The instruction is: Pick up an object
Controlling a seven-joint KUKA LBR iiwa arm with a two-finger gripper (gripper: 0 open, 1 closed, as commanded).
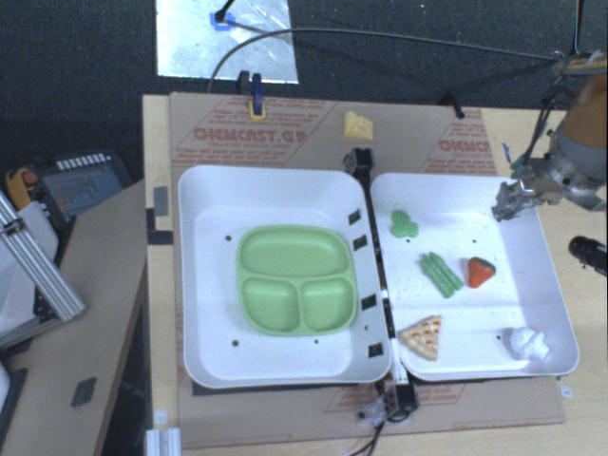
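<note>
The right bin (pixel 560 312) holds the loose objects. A red strawberry (pixel 481 272) with a green cap lies near the bin's middle, just right of a green ridged bean pod (pixel 440 274) that lies slantwise. Up and to the left of these, near the divide between the bins, sits a small green broccoli-like piece (pixel 404 224). A pizza slice (pixel 422 336), tan with red spots, rests near the front left corner, and a crumpled white object (pixel 525 342) lies near the front right corner. All five pieces lie apart from one another.

The jaws (pixel 507 204) hang over the bin's back right corner, well apart from the strawberry and the other pieces, with nothing visible between them; at this angle one cannot tell whether they are parted or closed. The grey arm (pixel 581 155) reaches in from the right edge.

The left bin (pixel 204 255) carries a light green tray (pixel 294 280) with three compartments, lying flat in its middle. Both bins sit side by side on a brown board (pixel 285 133) printed with red lettering, which lies on the desk (pixel 104 283). A small yellow block (pixel 358 125) rests on the board behind the bins.
</note>
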